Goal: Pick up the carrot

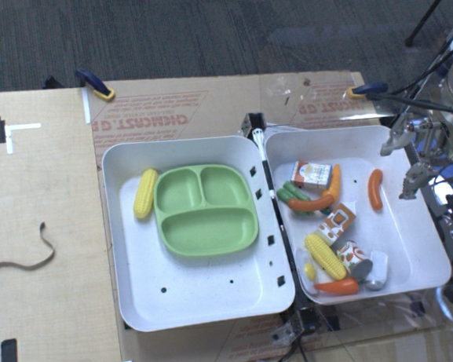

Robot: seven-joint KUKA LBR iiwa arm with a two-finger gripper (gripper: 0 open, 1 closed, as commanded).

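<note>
Gripper [411, 162] sits over right bin's [423, 269] far-right edge; can't tell its state. Carrot [310, 203] lies well left of it, w/ green top, by small box [314, 176].

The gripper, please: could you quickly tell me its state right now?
Gripper: cannot be told whether open or closed; it sits at the right bin's far-right edge, with nothing visibly held. The carrot lies in that bin.

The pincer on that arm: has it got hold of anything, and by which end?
Nothing is held. The pincer hangs over the right bin's far right edge, apart from the carrot lying among the toy food.
</note>
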